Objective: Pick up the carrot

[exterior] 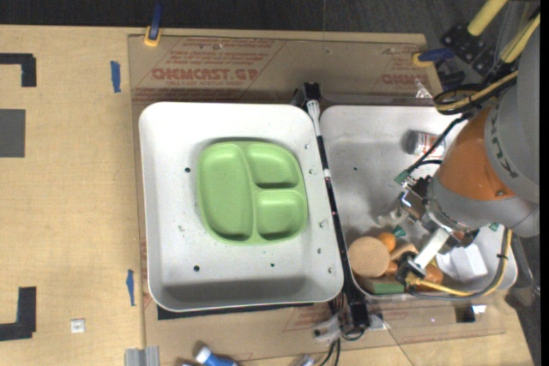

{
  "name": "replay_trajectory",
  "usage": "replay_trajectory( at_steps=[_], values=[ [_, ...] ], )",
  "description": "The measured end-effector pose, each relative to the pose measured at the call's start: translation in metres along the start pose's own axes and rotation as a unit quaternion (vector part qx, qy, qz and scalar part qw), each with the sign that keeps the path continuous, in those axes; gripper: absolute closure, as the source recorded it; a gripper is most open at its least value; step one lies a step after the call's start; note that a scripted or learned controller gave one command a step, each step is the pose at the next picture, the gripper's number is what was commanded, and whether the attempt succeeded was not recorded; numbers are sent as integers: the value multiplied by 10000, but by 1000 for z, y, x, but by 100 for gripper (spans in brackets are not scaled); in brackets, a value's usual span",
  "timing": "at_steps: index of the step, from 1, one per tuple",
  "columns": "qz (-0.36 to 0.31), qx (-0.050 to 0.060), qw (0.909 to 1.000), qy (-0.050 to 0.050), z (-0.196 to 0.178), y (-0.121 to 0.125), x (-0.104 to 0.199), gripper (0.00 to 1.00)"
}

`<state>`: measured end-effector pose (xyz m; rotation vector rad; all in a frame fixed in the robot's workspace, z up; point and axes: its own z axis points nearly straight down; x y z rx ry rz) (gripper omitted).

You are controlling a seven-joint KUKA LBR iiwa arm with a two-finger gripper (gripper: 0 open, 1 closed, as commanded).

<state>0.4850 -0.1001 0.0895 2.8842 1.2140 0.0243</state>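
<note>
The carrot (391,243) shows as an orange piece in the lower part of the right bin (360,159), just right of a round tan item (368,256). Part of it is covered by the arm. My gripper (415,225) hangs low over this cluster, directly above and to the right of the carrot. Its tips are lost among the objects and cables, and I see nothing clearly held.
The left bin (171,141) holds a green divided plate (252,189). In the right bin lie another orange bit (430,274), a green item (388,288), a white piece (464,262) and a grey object (421,140) near the back. A divider wall (324,184) separates the bins.
</note>
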Motion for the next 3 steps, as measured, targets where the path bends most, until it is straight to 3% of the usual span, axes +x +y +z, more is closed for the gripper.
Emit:
replay_trajectory(
  at_steps=[1, 2, 3],
  values=[
    [2308, -22, 9730, -27, 0, 0, -1, 0],
    [1803, 74, 9836, -23, 0, 0, -3, 0],
    [2825, -14, 9593, -30, 0, 0, -2, 0]
  ],
)
